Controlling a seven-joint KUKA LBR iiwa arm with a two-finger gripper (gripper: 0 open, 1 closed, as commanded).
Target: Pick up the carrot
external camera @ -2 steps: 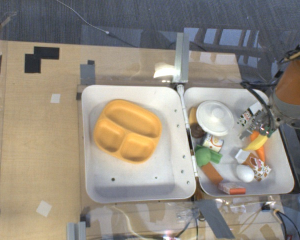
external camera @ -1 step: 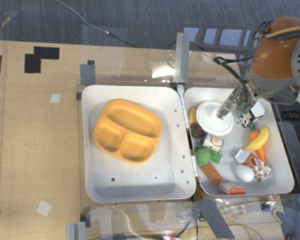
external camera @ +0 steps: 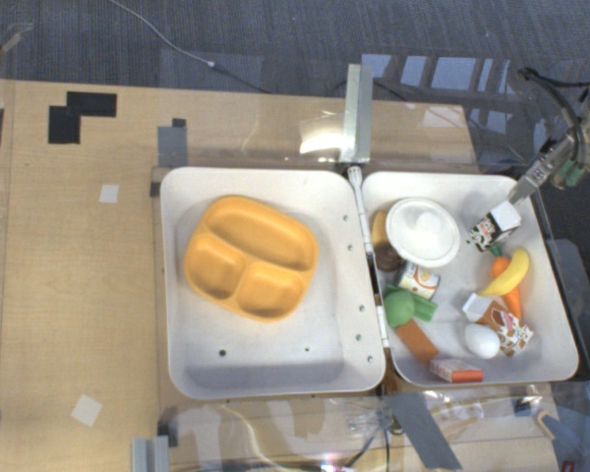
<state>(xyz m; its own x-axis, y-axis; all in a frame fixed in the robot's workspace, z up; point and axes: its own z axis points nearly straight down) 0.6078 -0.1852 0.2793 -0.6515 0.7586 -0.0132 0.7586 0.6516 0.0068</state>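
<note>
Bench of pale wood (external camera: 69, 303): left shallow white bin (external camera: 265, 372) holds a yellow three-compartment plastic plate (external camera: 251, 257). Right white bin (external camera: 560, 347) is cluttered; no label legible. Small orange carrot (external camera: 504, 285) lies beside the yellow banana (external camera: 504, 273), well below the grey gripper (external camera: 527, 182) at the bin's upper right corner; grip state unclear.

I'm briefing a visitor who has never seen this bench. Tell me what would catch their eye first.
The big yellow-orange divided plate lying alone in the left bin stands out most. Next comes the crowded right bin: a white bowl near its top, a banana with the carrot tucked by it, a white egg lower down. The gripper hangs at that bin's upper right corner.
</note>
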